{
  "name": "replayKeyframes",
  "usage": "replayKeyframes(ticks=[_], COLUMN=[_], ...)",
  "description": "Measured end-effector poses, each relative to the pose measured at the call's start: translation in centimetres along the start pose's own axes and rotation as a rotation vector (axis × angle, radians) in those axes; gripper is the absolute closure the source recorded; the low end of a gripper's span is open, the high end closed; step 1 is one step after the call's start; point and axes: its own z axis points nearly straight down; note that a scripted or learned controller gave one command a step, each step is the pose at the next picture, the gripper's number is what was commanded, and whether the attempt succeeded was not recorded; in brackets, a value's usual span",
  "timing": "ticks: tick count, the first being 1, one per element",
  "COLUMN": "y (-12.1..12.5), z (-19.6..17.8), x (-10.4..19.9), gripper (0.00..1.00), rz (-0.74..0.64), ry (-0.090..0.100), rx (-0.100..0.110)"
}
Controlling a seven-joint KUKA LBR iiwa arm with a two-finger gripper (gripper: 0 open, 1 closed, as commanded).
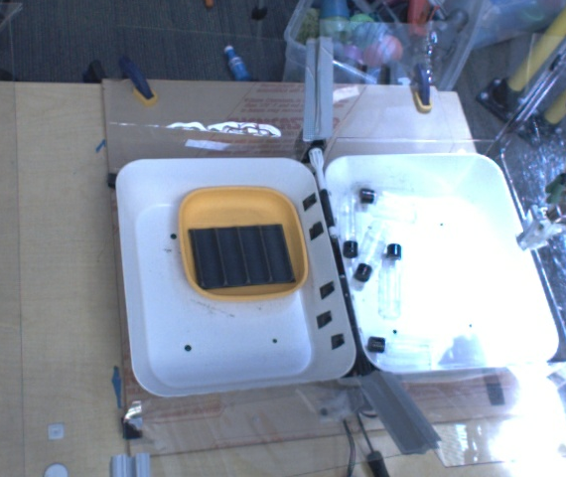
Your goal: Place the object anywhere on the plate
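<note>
Already, dark ridged object (241, 256) lies on yellow plate (196, 210); right bin (521, 266) overexposed.

Yellow sq. plate (243, 207) in left bin, black ribbed rect. object (241, 255) lying flat on it, roughly centred
</note>
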Motion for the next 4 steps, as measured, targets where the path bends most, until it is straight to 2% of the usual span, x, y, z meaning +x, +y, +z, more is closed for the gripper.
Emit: replayKeyframes(ticks=[1,2,3,4], y=[-2.4,-5.9,-5.9,-5.9], z=[8.2,9.1,6.5,13.2], x=[-1.5,-1.0,0.0,1.0], gripper=[1.0,1.0,1.0,1.0], rz=[-0.307,-0.412,-0.567,-0.832], ry=[0.002,0.002,-0.003,0.002], rx=[0.001,0.001,-0.003,0.0])
